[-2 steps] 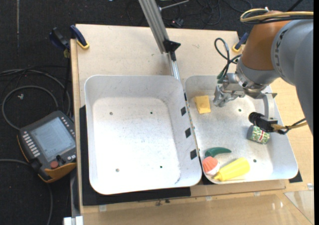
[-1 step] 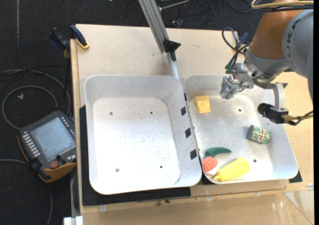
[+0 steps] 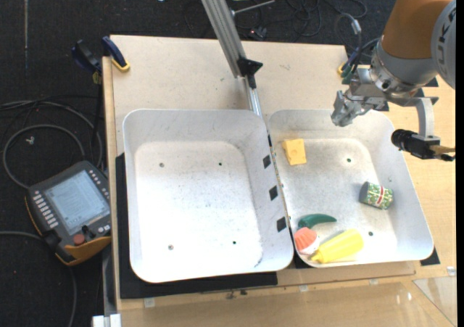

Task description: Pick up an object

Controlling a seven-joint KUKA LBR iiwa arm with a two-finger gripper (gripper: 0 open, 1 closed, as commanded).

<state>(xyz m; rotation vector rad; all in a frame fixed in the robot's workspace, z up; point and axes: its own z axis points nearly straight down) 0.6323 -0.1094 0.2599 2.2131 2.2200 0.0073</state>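
Cheese wedge (image 3: 294, 151), at ten o'clock in the right bin (image 3: 406, 173), looks light, stiff and flat-sided, so pinching its opposite faces seems safest; the gripper (image 3: 344, 117) hovers at twelve o'clock, holding nothing.

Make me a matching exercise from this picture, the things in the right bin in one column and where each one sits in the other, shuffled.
Things:
1. yellow cheese block
2. green can
3. yellow corn-like piece
4. gripper

Places:
A. near the right bin's front edge
B. above the right bin's far rim
C. near the divider, far half of the bin
D. close to the bin's right wall

Pairs: 1-C, 2-D, 3-A, 4-B
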